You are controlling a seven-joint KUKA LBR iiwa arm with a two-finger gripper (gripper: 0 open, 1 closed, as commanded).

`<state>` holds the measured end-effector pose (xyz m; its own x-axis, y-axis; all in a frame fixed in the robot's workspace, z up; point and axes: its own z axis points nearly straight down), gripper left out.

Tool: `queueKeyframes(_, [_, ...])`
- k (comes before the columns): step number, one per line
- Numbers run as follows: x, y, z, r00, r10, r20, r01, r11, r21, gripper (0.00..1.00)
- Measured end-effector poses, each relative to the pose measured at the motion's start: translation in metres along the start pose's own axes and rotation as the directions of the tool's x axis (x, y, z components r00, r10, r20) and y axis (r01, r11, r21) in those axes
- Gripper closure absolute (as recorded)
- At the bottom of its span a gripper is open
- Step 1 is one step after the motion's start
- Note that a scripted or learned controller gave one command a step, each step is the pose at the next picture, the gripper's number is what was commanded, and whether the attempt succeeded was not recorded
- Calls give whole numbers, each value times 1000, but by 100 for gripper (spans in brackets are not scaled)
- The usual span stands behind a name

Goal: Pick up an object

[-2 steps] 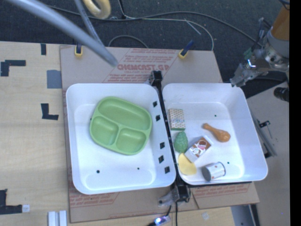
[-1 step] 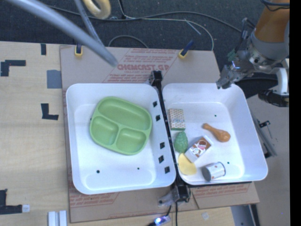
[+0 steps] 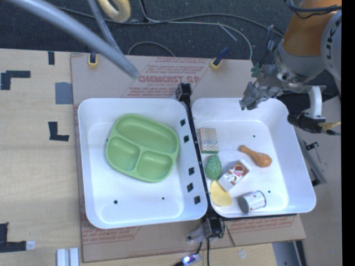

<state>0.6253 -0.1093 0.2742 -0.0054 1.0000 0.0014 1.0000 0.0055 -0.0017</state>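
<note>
At the 1 o'clock corner of the right bin [image 3: 280, 112], my pincer [image 3: 250, 101] hangs over the rim, dark and tapered, pointing toward 7 o'clock. Whether it is released or clenched I cannot tell; nothing shows between its tips. My arm [image 3: 310, 26] comes in from 2 o'clock, grey with an orange band.

Bins: two, shallow, white, smooth plastic with rounded corners, set side by side on a sheet of brown cardboard [image 3: 161, 79].

Right bin, six loose things, all apart from my pincer:
- One drumstick [image 3: 256, 155], orange-brown and glossy, at the bin's centre-right. Long axis runs 10 to 4 o'clock; the thin bone end points to 10, the fat end to 4.
- One flat card [image 3: 208, 139], rectangular with a fine checked print, by the left wall, long axis 12 to 6.
- One green lump [image 3: 213, 167], bumpy and oval, just below the card.
- One small carton [image 3: 233, 175], white with red print, boxy, tilted 2 to 8, just beside the green lump.
- One yellow piece [image 3: 220, 195], smooth and rounded, at the 7 o'clock corner.
- One can [image 3: 252, 201], a grey metallic cylinder lying on its side, near the bottom wall.

Left bin [image 3: 89, 165]: one green tray [image 3: 143, 147], matte plastic with rounded corners and three compartments, tilted slightly.
</note>
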Motion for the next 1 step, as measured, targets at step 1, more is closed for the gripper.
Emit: queueKeyframes(1, [53,-7,-1,1000,-1,0,1,1000,0,100])
